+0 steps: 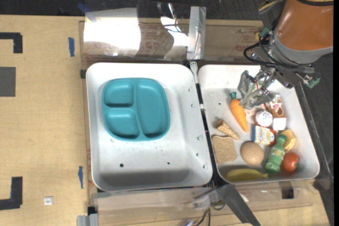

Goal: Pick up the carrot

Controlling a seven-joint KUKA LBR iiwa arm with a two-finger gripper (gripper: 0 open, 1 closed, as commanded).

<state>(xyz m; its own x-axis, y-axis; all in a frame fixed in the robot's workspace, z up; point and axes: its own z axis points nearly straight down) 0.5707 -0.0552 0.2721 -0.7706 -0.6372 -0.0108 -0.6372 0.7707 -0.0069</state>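
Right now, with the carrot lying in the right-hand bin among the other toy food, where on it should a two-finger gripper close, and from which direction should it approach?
Probably the thick upper half of the carrot, near its green top. It lies flat and tapers toward the lower right, so come straight down with fingers across its width. The gripper sits just to its upper right. Bare bin floor on its left leaves finger room; the packets on its right crowd it.

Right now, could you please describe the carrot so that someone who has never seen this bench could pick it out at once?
Look in the right-hand white bin, the one crowded with toy food, not the bin holding the teal plate. The carrot lies in its upper middle, just below and left of the gripper. It is the one long orange cone, green-tipped at its top end.
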